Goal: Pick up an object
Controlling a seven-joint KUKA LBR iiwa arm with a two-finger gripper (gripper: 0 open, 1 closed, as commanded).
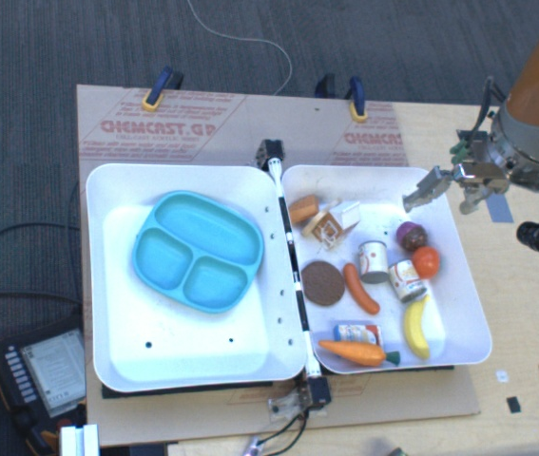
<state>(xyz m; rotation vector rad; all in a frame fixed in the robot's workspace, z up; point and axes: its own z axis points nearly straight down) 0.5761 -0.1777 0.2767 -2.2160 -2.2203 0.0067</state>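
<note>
A dark grey carpet lies all around the bench (497, 131), and a thin white cord (240, 36) runs across the carpet at the top. The bench is a light wood board with two white bins side by side on it. The left bin (117, 350) holds a blue plate (199, 251) with three parts to it. The right bin (469, 335) holds many toy foods. Near the top there is a small bread roll (302, 209) and a brown and white carton (331, 226) just beside it. In the middle sit a round brown cookie (324, 282), an orange sausage (361, 289) and a little silver can (374, 259). More to the right there is a purple onion (411, 236), a red tomato (426, 262) just below it, and another small can (407, 279) touching the tomato. A yellow banana (416, 328) lies near the right wall. At the bottom there is a small packet (357, 332) and an orange carrot (353, 352) just under it. The grey arm (526, 112) comes in from the right. Its gripper (454, 183) hangs over the top right corner of the right bin, above the onion and not touching any toy. The fingers (422, 191) are spread apart and hold nothing.
</note>
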